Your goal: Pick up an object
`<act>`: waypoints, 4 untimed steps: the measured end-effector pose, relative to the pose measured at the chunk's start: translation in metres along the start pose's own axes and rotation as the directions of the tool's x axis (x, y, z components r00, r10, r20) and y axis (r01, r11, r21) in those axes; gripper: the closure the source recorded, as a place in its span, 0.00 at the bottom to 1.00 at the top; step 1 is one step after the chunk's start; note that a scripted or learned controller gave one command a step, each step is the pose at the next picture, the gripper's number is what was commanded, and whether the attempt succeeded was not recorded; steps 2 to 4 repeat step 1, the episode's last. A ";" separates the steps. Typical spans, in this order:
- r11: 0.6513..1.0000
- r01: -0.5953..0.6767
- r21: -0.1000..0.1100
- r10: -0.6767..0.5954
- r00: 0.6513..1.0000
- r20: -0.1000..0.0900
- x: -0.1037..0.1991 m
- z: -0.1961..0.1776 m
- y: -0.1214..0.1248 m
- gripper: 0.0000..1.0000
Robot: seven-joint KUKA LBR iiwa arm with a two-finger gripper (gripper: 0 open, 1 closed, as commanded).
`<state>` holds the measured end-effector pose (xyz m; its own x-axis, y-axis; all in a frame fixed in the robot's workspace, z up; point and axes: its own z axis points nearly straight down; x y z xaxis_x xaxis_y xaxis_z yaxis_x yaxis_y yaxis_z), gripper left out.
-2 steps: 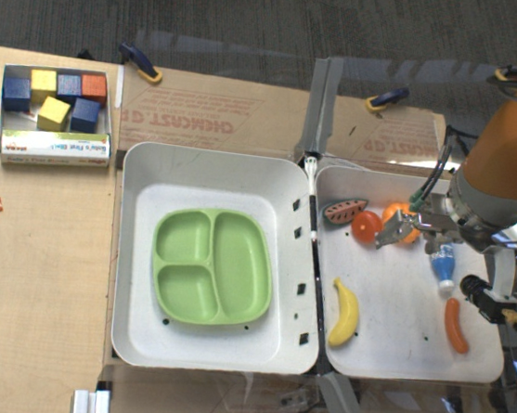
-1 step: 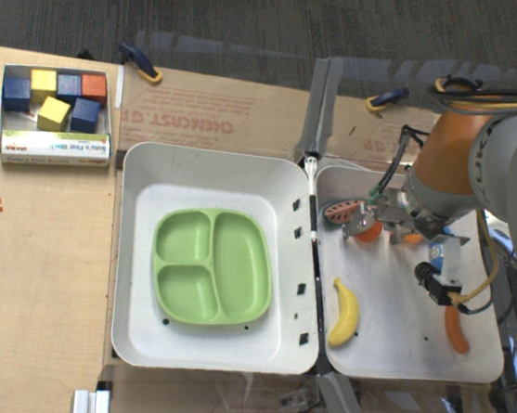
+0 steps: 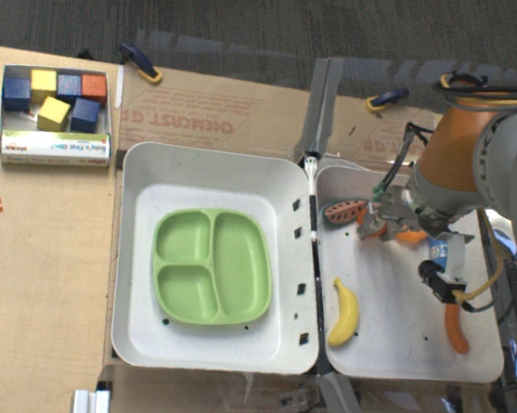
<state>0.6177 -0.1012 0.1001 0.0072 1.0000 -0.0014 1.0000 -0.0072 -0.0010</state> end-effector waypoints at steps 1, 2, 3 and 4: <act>1.000 0.003 0.002 -0.003 1.000 -0.001 0.018 -0.091 -0.083 1.00; 1.000 0.003 0.002 -0.003 1.000 -0.001 0.018 -0.091 -0.083 1.00; 1.000 0.003 0.002 -0.003 1.000 -0.001 0.018 -0.091 -0.083 1.00; 1.000 0.003 0.002 -0.003 1.000 -0.001 0.018 -0.091 -0.083 1.00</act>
